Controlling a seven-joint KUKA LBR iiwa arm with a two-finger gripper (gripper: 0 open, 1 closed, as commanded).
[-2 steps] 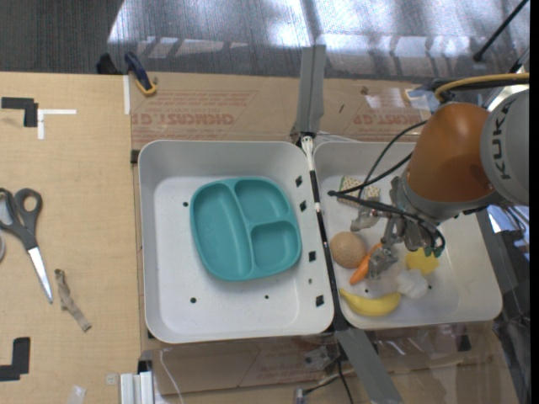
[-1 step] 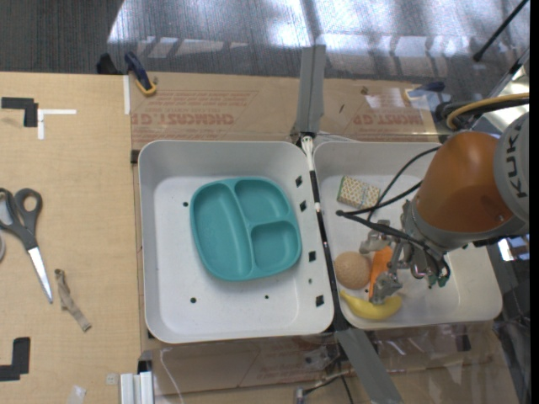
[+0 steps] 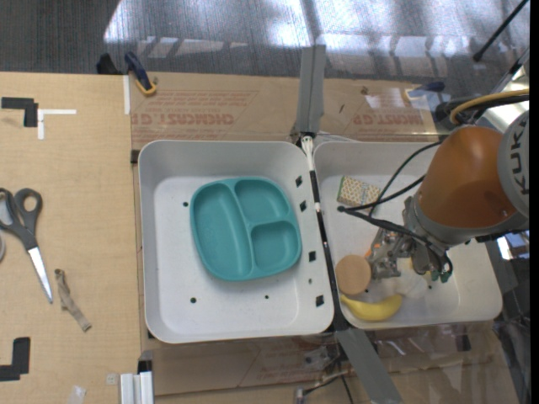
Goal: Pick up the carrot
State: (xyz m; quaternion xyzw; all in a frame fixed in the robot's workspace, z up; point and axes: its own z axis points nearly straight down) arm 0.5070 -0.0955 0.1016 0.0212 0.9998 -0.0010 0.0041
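My gripper (image 3: 387, 261) reaches down into the right bin (image 3: 480, 303), under the arm's orange band (image 3: 463, 183). It hangs low over the bin floor, just right of a round tan piece (image 3: 352, 273) and above a yellow banana (image 3: 370, 308). A small orange sliver (image 3: 376, 247) shows at the gripper's left side; I cannot tell whether it is the carrot. The wrist and cables hide what lies directly beneath the gripper.
A checkered waffle-like piece (image 3: 358, 192) lies at the back of the right bin. The left bin (image 3: 160, 251) holds a teal divided plate (image 3: 246, 227). Scissors (image 3: 29, 234) lie on the bench at far left.
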